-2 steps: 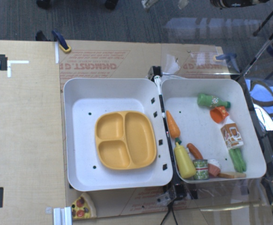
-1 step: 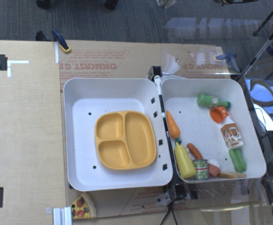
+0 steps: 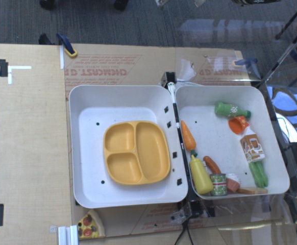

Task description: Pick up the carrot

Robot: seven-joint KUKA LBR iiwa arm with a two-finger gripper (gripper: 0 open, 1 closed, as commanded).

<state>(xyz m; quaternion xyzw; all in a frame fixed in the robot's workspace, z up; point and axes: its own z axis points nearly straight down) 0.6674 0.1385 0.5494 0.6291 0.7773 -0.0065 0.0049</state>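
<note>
Jaws' state I cannot tell from this spot, nor whether they have hold of anything. Over in the right bin the carrot lies loose on the floor, close along the left wall, just above a yellow squeeze bottle. A yellow divided plate sits in the left bin on the table.

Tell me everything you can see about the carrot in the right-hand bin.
The carrot is a small orange toy, plastic by its look, tapered, with its narrow tip toward the far side and its thick end toward the near side. It lies flat on the floor of the right bin, close along that bin's left wall. Its thick end sits right by the top of the yellow bottle; whether they touch is unclear.
</note>
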